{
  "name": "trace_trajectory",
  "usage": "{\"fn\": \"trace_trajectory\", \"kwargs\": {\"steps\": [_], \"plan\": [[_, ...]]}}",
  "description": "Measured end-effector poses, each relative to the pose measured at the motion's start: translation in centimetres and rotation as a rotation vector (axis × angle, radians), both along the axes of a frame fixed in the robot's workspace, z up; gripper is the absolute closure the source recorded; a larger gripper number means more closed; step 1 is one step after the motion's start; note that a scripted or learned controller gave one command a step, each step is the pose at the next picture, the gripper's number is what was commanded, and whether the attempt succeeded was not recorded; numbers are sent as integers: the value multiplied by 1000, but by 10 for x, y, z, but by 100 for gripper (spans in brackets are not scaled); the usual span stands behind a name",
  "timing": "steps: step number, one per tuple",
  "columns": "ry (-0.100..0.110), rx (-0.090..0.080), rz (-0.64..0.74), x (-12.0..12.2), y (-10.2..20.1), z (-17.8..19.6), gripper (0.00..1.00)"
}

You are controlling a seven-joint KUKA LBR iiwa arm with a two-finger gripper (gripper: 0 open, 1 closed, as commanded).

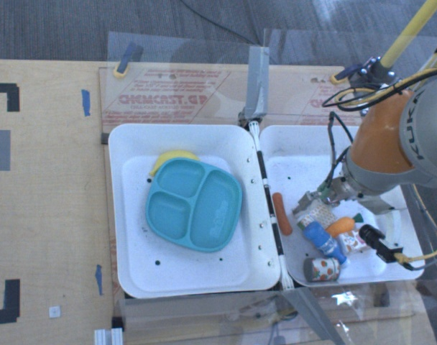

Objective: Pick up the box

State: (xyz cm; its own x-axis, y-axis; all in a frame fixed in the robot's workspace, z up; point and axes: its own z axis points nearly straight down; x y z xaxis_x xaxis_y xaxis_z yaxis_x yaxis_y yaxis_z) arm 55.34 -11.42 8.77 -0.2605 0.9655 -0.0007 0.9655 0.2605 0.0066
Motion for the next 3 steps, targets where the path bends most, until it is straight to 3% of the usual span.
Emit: {"fn": "trace_trajectory", "kwargs": {"steps": [1, 2, 3], "plan": [[14, 2, 14, -33, -38, 16, 0], [0, -4, 122, 53, -36, 0, 0], [0, -4, 122, 54, -36, 8, 100]]}}
